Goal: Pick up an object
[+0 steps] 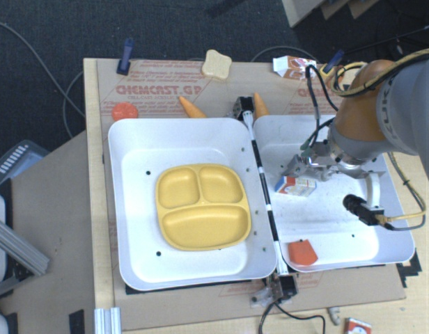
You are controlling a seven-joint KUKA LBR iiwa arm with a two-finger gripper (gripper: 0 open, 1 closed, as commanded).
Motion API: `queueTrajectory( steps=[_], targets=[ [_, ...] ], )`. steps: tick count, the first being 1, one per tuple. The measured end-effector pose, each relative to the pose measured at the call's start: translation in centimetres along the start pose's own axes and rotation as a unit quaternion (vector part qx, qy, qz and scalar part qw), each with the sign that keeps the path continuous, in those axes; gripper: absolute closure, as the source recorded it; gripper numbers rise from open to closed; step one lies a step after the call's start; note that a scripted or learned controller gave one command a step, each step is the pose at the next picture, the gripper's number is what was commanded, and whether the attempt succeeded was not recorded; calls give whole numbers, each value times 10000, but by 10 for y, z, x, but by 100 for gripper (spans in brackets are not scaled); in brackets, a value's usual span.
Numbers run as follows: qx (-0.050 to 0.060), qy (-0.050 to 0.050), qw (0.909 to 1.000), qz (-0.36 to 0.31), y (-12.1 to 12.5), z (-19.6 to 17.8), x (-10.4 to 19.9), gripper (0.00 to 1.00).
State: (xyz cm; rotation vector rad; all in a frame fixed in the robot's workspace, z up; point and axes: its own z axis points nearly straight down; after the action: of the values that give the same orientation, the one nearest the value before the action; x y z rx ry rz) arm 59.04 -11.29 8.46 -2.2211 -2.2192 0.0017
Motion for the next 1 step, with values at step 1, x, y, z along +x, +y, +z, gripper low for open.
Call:
queueTrajectory(
  steps=[1],
  targets=[
    [-19, -5, 10000, -6, 49, 0, 22, 0]
  ],
)
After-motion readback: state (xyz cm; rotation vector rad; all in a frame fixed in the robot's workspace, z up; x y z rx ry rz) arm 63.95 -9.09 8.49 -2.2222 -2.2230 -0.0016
